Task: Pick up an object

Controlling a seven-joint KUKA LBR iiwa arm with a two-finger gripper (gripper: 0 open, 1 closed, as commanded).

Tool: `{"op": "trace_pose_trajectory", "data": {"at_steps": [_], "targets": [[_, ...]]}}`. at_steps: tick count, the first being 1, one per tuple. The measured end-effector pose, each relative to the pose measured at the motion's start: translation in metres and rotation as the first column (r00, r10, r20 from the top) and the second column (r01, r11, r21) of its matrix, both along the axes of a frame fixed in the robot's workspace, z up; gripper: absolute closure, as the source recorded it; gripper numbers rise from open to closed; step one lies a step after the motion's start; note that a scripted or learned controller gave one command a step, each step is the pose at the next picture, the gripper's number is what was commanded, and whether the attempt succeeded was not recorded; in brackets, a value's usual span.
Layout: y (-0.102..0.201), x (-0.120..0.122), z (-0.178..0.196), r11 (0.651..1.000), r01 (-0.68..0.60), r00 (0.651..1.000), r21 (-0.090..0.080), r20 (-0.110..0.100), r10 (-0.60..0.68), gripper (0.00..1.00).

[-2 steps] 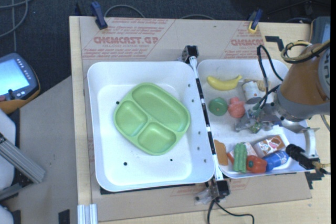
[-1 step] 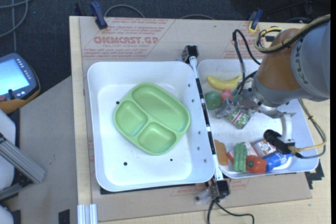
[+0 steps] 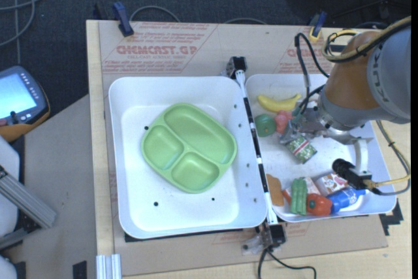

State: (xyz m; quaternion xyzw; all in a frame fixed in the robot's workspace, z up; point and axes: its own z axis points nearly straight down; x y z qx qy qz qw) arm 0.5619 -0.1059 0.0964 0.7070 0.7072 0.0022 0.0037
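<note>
small green-and-white printed can (image 3: 301, 149)

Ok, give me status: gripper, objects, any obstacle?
Gripper low in right bin, at small can. Nothing seen held. Banana, green ball close beside.

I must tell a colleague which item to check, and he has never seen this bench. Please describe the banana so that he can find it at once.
Start at the right bin, the one crowded with toy food, under the grey and orange arm. At its far side lies the banana, just above a green round toy and a pink one. It is the one yellow, curved, long thing there.
</note>
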Motion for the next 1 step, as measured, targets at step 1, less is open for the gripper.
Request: {"op": "trace_pose_trajectory", "data": {"at_steps": [1], "targets": [[0.0824, 0.0416, 0.0947, 1.0, -0.01, 1.0, 0.004, 0.005, 0.01, 1.0]]}}
